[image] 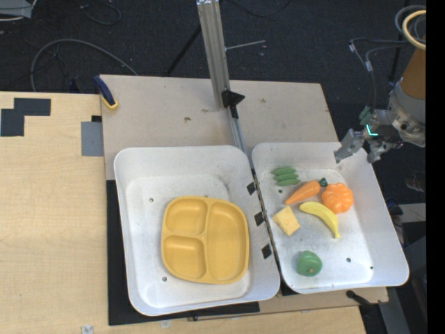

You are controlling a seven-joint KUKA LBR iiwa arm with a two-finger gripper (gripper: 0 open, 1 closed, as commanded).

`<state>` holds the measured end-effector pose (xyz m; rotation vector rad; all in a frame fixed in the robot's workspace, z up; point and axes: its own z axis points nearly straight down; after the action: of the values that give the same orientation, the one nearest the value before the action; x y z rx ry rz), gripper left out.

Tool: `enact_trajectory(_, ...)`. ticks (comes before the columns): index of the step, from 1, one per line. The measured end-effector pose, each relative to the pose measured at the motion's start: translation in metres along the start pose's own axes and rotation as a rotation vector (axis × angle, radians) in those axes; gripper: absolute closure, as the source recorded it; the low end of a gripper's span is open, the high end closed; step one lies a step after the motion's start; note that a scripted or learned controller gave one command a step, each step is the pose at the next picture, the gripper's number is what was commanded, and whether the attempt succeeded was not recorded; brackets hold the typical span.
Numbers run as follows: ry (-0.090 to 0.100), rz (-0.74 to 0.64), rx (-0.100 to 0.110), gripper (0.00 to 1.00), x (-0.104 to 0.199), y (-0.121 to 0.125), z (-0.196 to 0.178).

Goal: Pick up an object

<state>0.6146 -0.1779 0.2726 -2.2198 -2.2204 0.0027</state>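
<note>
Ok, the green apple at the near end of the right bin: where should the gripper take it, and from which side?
Probably straight from above, closing across the middle of the green apple. It is round and sits apart from the cheese wedge and banana, with bare bin floor around it, so either side has finger room.

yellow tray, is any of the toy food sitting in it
No, the yellow tray lies alone in the left bin, while the carrot, banana and other food lie in the right bin.
</note>
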Motion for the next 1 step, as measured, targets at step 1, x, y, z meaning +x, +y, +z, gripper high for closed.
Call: enact_trajectory(1,0.0,0.0,-0.002,0.0,0.0,0.0004,-0.0008)
